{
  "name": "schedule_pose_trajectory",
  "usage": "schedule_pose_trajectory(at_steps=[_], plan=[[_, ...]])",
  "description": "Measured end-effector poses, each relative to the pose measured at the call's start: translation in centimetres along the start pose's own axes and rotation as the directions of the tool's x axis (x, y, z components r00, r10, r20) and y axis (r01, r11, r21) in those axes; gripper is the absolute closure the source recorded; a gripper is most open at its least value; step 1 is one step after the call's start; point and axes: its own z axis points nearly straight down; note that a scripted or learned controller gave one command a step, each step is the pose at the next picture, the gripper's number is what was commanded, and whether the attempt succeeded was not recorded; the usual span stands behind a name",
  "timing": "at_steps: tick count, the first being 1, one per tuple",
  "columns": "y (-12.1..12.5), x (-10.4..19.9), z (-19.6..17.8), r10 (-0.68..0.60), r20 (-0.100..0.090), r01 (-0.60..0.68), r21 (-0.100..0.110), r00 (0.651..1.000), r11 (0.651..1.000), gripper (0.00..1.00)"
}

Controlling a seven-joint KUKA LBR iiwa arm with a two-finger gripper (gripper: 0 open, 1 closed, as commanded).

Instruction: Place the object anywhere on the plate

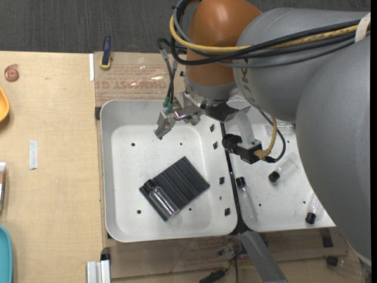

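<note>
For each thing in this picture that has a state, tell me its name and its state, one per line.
Black ridged object: lying flat and slanted on the floor of the left bin, not held.
Hand: above the back of the left bin, apart from the black ridged object, holding nothing visible.
Left bin: holds the black ridged object.
Right bin: partly covered by the arm.

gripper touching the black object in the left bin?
No. The gripper sits near the left bin's back wall, apart from the black object lying nearer the front.
</note>
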Motion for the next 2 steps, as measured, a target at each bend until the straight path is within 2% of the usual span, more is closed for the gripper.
schedule_pose_trajectory(at_steps=[1,2], plan=[[7.02,0.54,-2.02,0.064,0.000,-0.064,0.001,0.998,0.998,0.00],[7.03,0.48,-2.80,0.063,0.003,-0.063,0.002,0.998,0.998,1.00]])
